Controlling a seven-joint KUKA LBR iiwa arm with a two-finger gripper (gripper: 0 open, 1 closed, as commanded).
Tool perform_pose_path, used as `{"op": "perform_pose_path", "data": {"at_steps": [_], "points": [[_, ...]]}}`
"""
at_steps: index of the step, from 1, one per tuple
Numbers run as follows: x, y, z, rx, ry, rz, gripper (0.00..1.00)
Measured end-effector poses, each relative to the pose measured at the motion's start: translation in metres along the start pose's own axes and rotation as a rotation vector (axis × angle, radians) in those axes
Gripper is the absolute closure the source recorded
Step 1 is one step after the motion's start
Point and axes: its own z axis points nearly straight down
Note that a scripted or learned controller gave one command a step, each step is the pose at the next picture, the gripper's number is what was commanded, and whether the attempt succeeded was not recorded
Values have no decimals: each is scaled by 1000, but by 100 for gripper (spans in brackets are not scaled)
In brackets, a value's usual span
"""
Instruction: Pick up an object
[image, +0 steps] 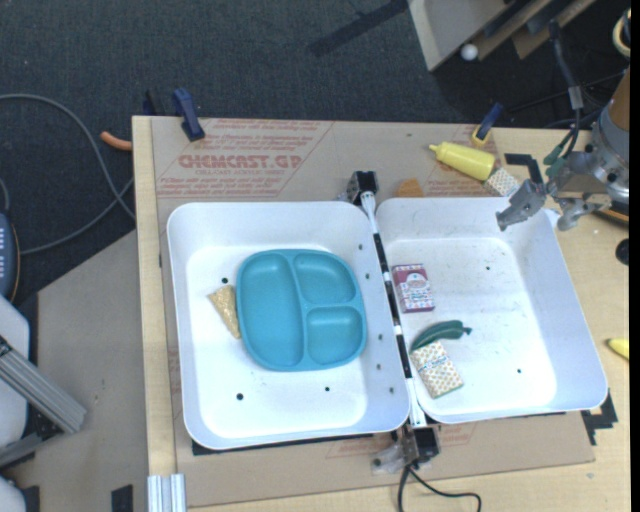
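Note:
My gripper (545, 208) hovers over the far right corner of the right bin (560, 300), open, with nothing between its fingers. In that bin, near its left wall, lie a small red box (412, 287), a green pepper (440, 332) and a patterned packet (438, 369), all well to the left of and nearer than the gripper. The left bin (190, 250) holds a teal divided plate (300, 307). A tan speckled piece (225, 308) sticks out from under the plate's left edge.
A yellow bottle-like object (463, 157) lies on the bench behind the right bin, left of the gripper. Blue clamps (187, 113) (487, 122) grip the bench's far edge. A small yellow item (620, 347) sits right of the right bin.

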Motion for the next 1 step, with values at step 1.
{"op": "perform_pose_path", "data": {"at_steps": [1], "points": [[38, -47, 151, 4, 2, 1, 0]]}}
